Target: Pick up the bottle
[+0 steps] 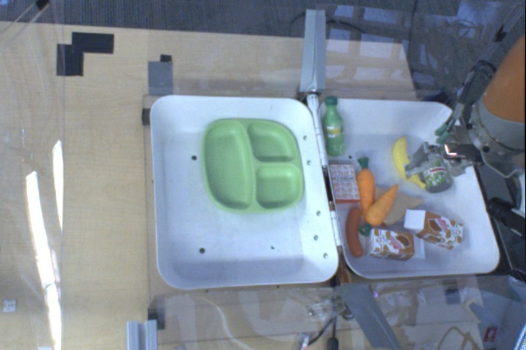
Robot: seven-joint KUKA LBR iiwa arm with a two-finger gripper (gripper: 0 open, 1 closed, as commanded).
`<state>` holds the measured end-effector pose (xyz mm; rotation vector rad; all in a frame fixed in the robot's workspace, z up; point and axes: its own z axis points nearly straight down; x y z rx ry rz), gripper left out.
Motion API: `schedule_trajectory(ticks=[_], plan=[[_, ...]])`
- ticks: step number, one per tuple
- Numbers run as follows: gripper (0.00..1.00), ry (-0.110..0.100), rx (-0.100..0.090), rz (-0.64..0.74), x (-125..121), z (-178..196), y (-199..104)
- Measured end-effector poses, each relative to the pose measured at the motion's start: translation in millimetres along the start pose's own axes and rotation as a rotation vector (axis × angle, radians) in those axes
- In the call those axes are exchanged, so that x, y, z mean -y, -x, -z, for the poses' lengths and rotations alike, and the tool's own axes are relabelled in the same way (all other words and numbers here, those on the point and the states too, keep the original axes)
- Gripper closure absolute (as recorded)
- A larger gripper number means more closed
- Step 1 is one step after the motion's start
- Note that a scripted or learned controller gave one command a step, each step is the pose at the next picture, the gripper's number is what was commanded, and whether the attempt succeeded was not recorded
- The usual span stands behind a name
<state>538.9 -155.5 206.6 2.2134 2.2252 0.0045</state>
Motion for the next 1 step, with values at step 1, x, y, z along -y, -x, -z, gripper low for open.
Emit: schedule_trajectory(ticks=[1], plan=[[0.00,0.000,0.000,0.004,-58.1,-33.6,-64.0]])
